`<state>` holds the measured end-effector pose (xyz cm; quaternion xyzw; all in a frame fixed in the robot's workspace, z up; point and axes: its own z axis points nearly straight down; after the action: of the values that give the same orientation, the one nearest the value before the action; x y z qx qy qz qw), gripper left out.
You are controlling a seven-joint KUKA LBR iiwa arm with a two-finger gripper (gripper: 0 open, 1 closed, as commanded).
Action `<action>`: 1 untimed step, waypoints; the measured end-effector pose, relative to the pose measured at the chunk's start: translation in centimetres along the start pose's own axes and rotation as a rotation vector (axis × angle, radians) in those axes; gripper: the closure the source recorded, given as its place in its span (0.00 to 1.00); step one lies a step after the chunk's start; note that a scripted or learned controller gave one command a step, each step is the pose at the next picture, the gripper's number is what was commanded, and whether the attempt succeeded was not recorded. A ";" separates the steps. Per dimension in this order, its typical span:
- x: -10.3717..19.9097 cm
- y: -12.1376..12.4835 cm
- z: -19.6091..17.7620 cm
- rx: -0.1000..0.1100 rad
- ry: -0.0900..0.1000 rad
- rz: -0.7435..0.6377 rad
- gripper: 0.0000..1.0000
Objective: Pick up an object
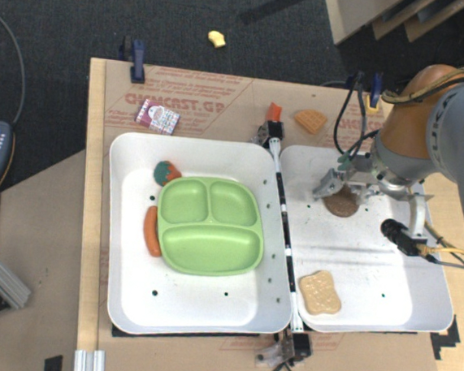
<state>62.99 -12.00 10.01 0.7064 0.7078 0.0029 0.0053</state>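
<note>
Plainly open across the right bin [418, 309] from its centre out toward 5 o'clock, with bare white floor up to the low rim. Pressed wall to wall against the left bin [125, 280] along the middle seam. Reaching in from 3 o'clock, gripper [344, 193] low at about 11 o'clock of the right bin, directly over a brown disc [342, 207] and overlapping its upper edge; cannot tell whether touching. Cannot tell either whether open or closed, or clamped on anything. Down at 7 o'clock of the same bin, a tan cracker [319, 293], well apart from the disc. Across the left bin, a green divided plate [210, 227] at centre, an orange sausage-shaped piece [152, 232] against its 9 o'clock rim, a small green-and-red piece [166, 172] at its 11 o'clock corner. Out on the bench past 12 o'clock, a tan wafer [309, 120] and a pink packet [157, 116].
</note>
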 end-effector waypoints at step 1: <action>0.0 0.1 -1.1 -0.003 -0.001 -0.001 1.00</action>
<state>63.07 -11.98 11.09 0.7061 0.7081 0.0038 0.0068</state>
